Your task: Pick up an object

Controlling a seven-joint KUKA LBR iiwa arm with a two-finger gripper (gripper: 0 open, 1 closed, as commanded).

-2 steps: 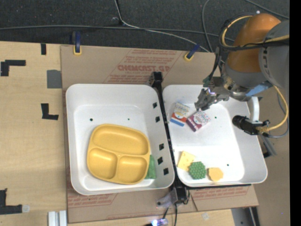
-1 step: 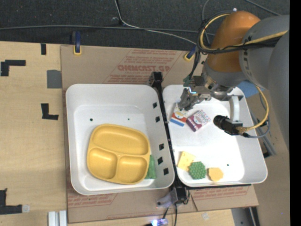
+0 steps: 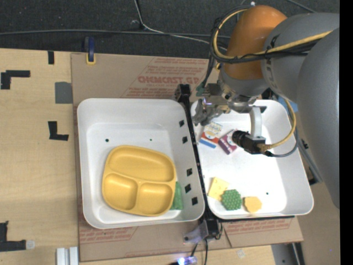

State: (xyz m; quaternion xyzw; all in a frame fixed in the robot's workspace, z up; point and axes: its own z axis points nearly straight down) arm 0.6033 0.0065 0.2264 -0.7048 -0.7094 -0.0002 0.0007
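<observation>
1. The grey arm with its orange band (image 3: 251,32) reached in over the far edge of the right shallow white bin (image 3: 292,203), and its two-finger gripper (image 3: 208,115) hung low at that bin's far left corner.
2. Whether the gripper was spread or pressed together could not be told; the metal parts blurred together there.
3. Just beside the gripper, near the right bin's left edge, lay a small white packet (image 3: 213,129), a flat blue-and-red strip (image 3: 208,143) and a dark red wrapped piece (image 3: 226,143).
4. Along the right bin's near edge sat a pale yellow square block (image 3: 217,187), a green bumpy ball (image 3: 231,200) and a small orange-yellow chunk (image 3: 252,204), close together.
5. The left shallow white bin (image 3: 94,120) held a yellow three-compartment plastic tray (image 3: 139,180) toward its near edge, with a green piece (image 3: 177,196) touching the tray's right side.
</observation>
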